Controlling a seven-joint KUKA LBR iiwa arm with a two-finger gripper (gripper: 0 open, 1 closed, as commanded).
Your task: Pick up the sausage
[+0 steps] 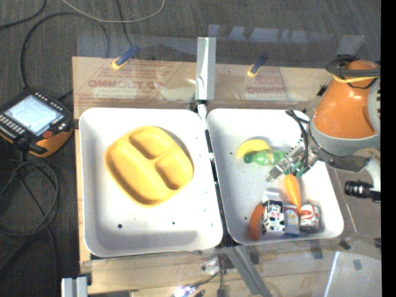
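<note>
The sausage [255,221], a short red-orange link, lies at the front of the right bin [226,166], touching the left side of a small milk carton [273,218]. My gripper [287,167] hangs over the middle right of that bin, well behind the sausage and apart from it. It stands open with nothing held between its fingers. Just under it are the top of an orange carrot [292,192] and the end of a green bottle [262,158].
A yellow lemon-like fruit [252,146] sits behind the green bottle. Two small cans [301,217] stand right of the carton by the front wall. The left bin [93,228] holds a yellow divided plate [148,164]. A teach pendant [34,121] lies off the bench, left.
</note>
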